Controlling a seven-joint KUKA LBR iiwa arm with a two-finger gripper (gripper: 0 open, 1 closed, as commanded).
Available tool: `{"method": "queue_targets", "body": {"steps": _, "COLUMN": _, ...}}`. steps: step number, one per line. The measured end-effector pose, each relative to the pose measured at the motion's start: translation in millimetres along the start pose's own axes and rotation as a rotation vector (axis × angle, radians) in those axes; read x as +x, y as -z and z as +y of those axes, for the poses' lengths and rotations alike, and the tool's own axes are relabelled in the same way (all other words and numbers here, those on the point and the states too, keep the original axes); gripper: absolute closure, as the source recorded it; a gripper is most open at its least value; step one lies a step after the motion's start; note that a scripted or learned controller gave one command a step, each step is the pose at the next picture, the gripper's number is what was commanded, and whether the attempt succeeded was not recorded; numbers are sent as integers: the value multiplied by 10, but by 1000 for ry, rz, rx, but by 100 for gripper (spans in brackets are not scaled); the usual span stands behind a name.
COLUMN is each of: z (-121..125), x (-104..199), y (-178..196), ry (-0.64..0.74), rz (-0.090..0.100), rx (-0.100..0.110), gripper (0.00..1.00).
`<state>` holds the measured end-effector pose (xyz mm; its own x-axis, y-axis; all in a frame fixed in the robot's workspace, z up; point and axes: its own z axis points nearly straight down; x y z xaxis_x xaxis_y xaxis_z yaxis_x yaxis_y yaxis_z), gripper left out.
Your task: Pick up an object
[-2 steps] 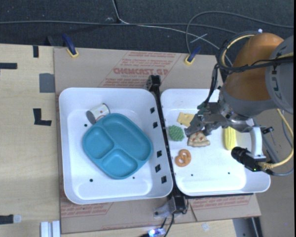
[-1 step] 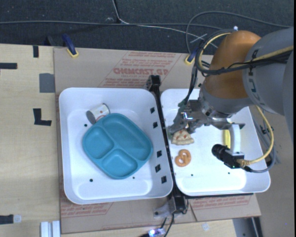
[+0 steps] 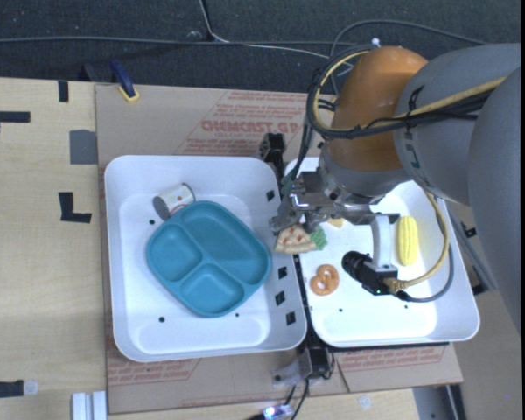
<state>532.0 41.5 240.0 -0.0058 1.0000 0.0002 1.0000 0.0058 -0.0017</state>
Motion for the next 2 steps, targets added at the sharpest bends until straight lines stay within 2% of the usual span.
{"method": "queue_targets", "body": {"steps": 1, "z": 28, "x": 482, "y": -120, "ry": 0, "rz": -1, "rx": 1, "gripper": 100}}
{"method": "queue_targets", "body": {"steps": 2, "z": 28, "x": 457, "y": -114, "ry": -4, "rz": -1, "rx": 1, "gripper": 0}}
